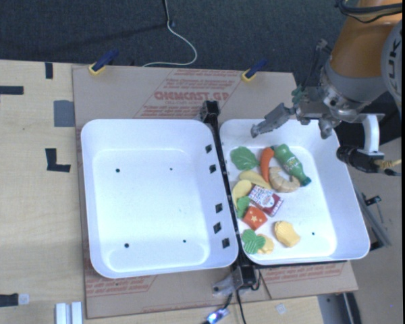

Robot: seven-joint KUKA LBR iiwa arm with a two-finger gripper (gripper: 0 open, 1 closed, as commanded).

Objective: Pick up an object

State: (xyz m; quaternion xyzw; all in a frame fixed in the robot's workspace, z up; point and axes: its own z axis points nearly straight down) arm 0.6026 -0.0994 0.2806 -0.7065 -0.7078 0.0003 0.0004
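Observation:
The right bin (344, 201) holds a pile of toy foods: a green leaf (243, 158), an orange carrot (266, 165), a green bottle (291, 163), a tan pastry (282, 179), a yellow banana (253, 179), a red-and-white packet (264, 199), a red block (255, 217), a yellow lump (286, 233) and a green piece (253, 241). My gripper (295, 124) hangs above the bin's far edge, just beyond the carrot and bottle. It is open, its fingers (266, 123) spread wide with nothing between them.
The left bin (148, 201) lies beside the right one, with a black divider (219, 181) between them. Both sit on a cardboard sheet (182, 93) held by clamps. A cable (179, 32) hangs at the back.

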